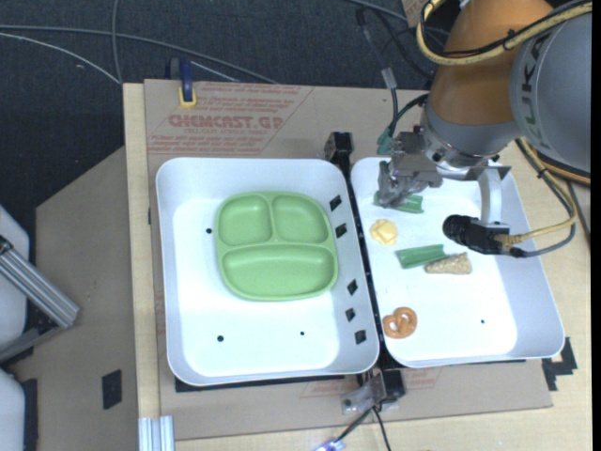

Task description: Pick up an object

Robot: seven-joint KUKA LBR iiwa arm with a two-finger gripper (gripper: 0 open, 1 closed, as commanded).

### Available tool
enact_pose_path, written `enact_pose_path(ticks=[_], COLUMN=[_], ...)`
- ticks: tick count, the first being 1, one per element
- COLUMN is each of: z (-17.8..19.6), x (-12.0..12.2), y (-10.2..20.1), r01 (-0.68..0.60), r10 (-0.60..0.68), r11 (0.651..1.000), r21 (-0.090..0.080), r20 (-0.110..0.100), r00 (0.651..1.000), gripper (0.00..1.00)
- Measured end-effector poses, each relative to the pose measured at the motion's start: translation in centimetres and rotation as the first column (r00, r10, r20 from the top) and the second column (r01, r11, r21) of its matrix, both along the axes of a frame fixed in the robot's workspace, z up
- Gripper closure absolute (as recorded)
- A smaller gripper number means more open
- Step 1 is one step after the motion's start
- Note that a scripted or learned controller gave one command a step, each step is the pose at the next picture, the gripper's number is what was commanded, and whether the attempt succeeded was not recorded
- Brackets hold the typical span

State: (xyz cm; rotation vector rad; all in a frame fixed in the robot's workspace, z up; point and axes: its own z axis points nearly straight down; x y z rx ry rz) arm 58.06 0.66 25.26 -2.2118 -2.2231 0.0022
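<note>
While the arm (498, 54) reaches in from the right, its gripper (399, 191) sits low over the far left part of the right bin (526, 332). Something green (406, 202) shows at its tip; whether that piece is pinched cannot be told. Just below the gripper lies a yellow piece (383, 231). Below and slightly right of it rest a green strip (419, 255) and a tan piece (448, 265), touching. A pretzel (400, 323) lies well below. Left of the gripper, the left bin (188, 346) carries a green divided plate (276, 245). Both bins stand on the desk (94, 280).
</note>
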Motion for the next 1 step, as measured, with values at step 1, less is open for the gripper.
enact_pose_path(ticks=[1], z=[-1.83], x=[-1.91], y=[5.25], r01=[0.0], r10=[0.0], r11=[1.0], r21=[0.0], r20=[-0.001], r00=[1.0], gripper=[1.0])
